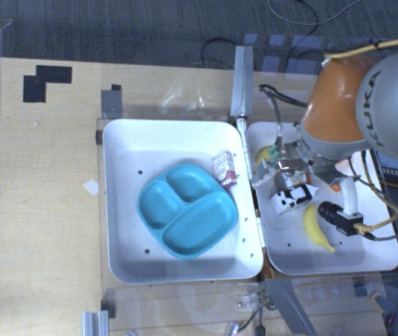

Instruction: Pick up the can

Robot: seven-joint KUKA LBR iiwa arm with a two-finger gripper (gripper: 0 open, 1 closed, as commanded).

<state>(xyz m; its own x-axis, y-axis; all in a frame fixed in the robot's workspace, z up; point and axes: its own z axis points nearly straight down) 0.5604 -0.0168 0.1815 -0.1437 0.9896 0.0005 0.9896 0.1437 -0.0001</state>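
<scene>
Beside the blue tray point(188, 212), the can point(225, 169) lies ungrasped; whether the gripper point(288, 180) jaws are clenched cannot be told.

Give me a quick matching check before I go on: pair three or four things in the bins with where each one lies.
Things:
1. blue three-compartment plastic plate
2. yellow banana
3. small crumpled red-and-white can
4. hand

Places:
A. right bin, near its front
B. over the right bin
C. middle of the left bin
D. left bin, by its right wall

Pairs: 1-C, 2-A, 3-D, 4-B
</scene>
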